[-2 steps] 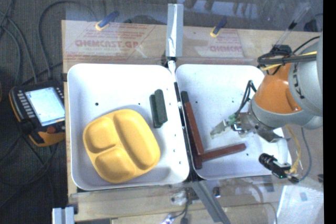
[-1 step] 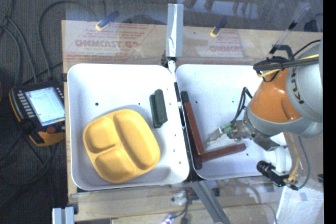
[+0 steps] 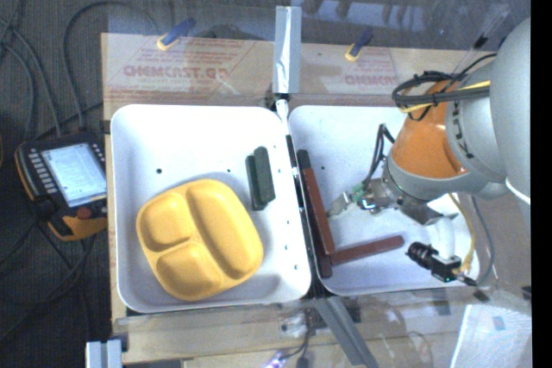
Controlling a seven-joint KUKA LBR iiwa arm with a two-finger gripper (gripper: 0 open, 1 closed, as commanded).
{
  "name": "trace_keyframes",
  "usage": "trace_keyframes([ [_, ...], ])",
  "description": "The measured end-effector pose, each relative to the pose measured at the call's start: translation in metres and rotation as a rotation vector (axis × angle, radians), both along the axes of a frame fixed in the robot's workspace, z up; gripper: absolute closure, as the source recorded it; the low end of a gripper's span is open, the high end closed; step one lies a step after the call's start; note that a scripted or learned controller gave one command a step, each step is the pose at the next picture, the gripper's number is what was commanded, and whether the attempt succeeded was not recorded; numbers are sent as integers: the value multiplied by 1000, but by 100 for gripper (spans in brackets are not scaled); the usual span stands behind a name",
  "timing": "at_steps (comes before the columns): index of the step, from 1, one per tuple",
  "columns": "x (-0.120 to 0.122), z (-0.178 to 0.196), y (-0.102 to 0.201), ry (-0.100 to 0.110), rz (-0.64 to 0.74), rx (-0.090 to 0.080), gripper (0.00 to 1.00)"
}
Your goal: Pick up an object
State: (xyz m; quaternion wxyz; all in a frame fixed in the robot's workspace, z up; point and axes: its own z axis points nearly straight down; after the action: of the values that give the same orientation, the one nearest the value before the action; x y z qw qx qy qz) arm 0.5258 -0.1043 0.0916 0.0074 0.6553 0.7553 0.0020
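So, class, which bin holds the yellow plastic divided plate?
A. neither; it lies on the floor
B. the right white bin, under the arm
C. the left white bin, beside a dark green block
C: the yellow plastic divided plate lies in the left white bin, with the dark green block just beside its upper right edge.

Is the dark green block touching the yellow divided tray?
Cannot tell. In the camera view the dark green block ends right at the rim of the yellow tray; no gap or contact shows plainly.
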Motion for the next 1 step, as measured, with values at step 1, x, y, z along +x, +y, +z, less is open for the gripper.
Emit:
trace_keyframes([
  [1,-42,131,-43,15,-136,3,0],
])
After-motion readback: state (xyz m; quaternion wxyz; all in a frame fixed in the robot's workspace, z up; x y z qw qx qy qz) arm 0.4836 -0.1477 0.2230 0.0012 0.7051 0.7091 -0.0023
